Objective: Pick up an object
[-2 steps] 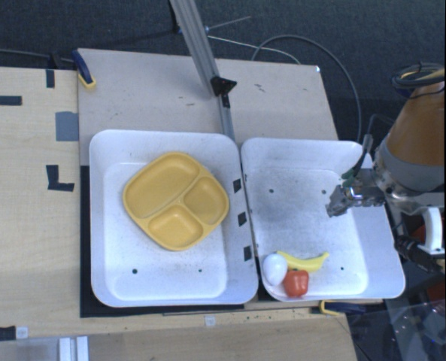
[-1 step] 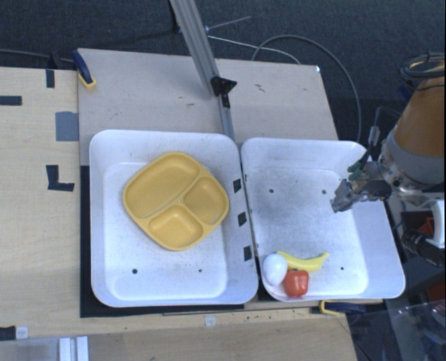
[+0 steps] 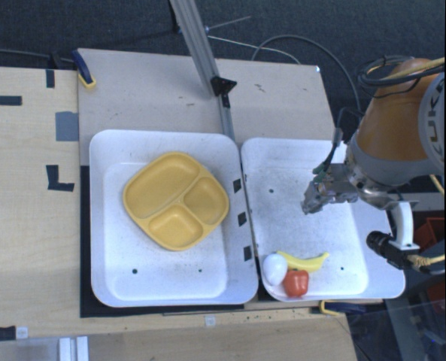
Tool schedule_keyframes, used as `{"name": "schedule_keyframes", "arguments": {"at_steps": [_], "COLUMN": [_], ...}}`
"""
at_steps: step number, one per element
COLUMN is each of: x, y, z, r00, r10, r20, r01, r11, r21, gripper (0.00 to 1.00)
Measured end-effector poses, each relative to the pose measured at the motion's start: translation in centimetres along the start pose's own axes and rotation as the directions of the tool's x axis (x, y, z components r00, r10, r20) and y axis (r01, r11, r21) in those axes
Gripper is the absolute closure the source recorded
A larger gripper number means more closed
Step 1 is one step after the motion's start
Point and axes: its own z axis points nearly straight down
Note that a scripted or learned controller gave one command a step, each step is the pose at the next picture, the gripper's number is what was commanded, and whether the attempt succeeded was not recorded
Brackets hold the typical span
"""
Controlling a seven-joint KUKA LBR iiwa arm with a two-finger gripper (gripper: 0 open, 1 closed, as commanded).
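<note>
Gripper [image 3: 314, 200] hung over the right bin [image 3: 283, 171], mid-bin toward its right side. Fingers' state: couldn't tell at this angle, nothing seen between them. Banana [image 3: 307, 261], egg [image 3: 274, 269] and tomato [image 3: 297, 283] sat bunched at the bin's near edge, well apart from gripper. Yellow tray [image 3: 175, 200] lay in the left bin [image 3: 106, 201].

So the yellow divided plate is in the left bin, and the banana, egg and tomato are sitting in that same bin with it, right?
Not quite. The yellow divided plate is in the left bin, but the banana, the egg and the tomato lie in the right bin, clustered at its near edge. The camera view shows this, with the gripper above that right bin.
</note>
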Motion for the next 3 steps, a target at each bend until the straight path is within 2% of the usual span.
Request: {"name": "schedule_keyframes", "arguments": {"at_steps": [1, 3], "x": [5.6, 17.2], "y": [-0.3, 0.6], "z": [-0.6, 0.9], "r00": [1.000, 1.000], "r10": [-0.002, -0.003], "r20": [-0.001, 0.000], "r01": [0.002, 0.003], "r11": [1.000, 1.000], "r21": [-0.001, 0.000], "gripper": [1.00, 1.00]}}
